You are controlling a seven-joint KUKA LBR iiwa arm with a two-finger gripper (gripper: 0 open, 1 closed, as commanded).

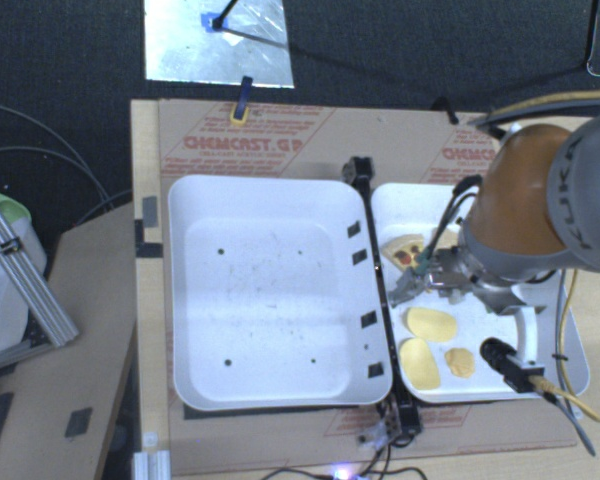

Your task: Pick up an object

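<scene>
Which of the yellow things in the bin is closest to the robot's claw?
The upper pale yellow piece, lying just below the gripper in the right bin. The other pale piece and the darker, smaller one lie further down, near the bin's front edge.

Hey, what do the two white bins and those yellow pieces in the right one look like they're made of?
Left bin and right bin: probably moulded plastic, with a smooth, faintly glossy white finish, rounded corners and rims. Yellow pieces: matte, pale yellow, irregular flat rounds, possibly foam or soft plastic; the material is not certain from this view.
</scene>
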